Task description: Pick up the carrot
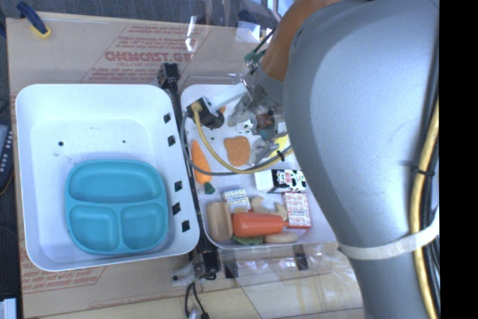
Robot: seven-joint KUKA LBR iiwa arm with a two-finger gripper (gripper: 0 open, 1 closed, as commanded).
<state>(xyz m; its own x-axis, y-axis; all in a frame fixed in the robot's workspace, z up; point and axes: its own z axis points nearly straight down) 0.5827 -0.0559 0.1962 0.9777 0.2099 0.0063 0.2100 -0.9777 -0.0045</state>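
— Orange against white: that is the carrot (pixel 199 162), lying along the left wall of the right bin (pixel 196 96), pointed end toward the near side, green top at about the middle of the wall.

— And the gripper?

— The gripper (pixel 258 119) hangs over the far half of that same bin, to the right of the carrot and apart from it. Whether its fingers are spread or closed I cannot tell — cables and the wrist crowd them. Nothing shows between them.

— What else sits near the carrot?

— Just to its right, a pale orange slice-shaped piece (pixel 237 150). A yellow cable (pixel 216 158) loops between the two. Toward the near end from the carrot lie a red toy pepper (pixel 258 223) with a green leaf under it, a tan bread-like piece (pixel 219 220), and small printed boxes, one red and white (pixel 297 210), one black and white (pixel 288 178).

— The other bin?

— Left of the carrot, past the wall, the left bin (pixel 37 108) holds a blue divided tray (pixel 116 205). The grey arm (pixel 358 123) with its orange band (pixel 287 33) covers the right side.
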